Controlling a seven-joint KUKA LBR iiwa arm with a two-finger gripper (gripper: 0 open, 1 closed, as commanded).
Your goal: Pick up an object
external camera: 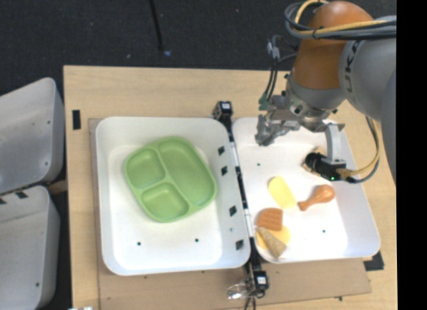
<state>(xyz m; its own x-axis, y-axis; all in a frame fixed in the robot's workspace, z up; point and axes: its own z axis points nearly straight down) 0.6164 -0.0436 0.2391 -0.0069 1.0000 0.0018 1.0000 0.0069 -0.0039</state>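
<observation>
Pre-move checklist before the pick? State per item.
1. Gripper over the right bin: ok.
2. Fingers open: cannot tell.
3. Nothing held between the fingers: cannot tell.
4. Gripper above a target: not ok; the yellow piece and the drumstick lie nearer the camera.
5. Orange piece and wedge separated: not ok, they touch.
6. Green tray out of the way in the left bin: ok.

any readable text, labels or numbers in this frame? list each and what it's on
None readable.
Green divided tray in the left bin: plain, no lettering.
Toy food in the right bin: no labels.
Gripper and the small black blocks along the bin divider: any markings too small or blurred to read.
</observation>
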